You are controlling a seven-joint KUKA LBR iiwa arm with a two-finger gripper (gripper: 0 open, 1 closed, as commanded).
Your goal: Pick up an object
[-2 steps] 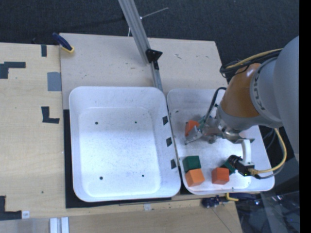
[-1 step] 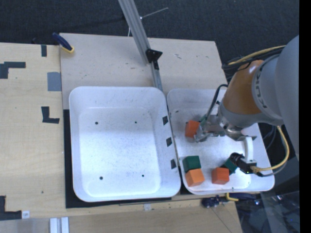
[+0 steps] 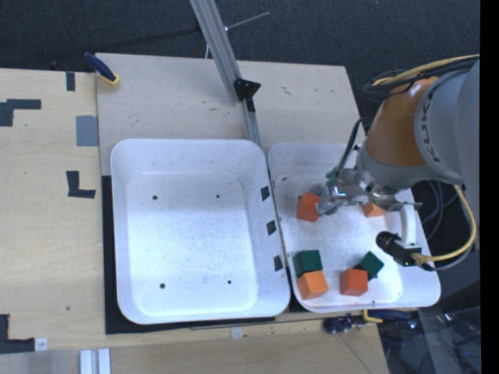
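Over the right bin (image 3: 413, 287), near its middle, the gripper (image 3: 337, 197) hung low above the white floor, its metal parts crowded together under the wrist; whether it was spread or pressed together could not be told from this slanted look down. Just to its left, touching or nearly touching it, sat an orange-red block (image 3: 308, 207), resting on the bin floor rather than visibly pinched. A second bit of orange (image 3: 373, 209) peeked out on the gripper's other side, half hidden beneath the wrist. Nearer the front edge of the same bin lay a green block (image 3: 308, 260) with an orange block (image 3: 313, 284) touching it in front, then a red block (image 3: 353, 281) just beside a dark green block (image 3: 371, 264). Behind the gripper rose the arm's orange band (image 3: 394, 135) and grey body, reaching in from the right. The left bin (image 3: 129, 232) stood alongside, on the pale wooden bench (image 3: 47, 232).
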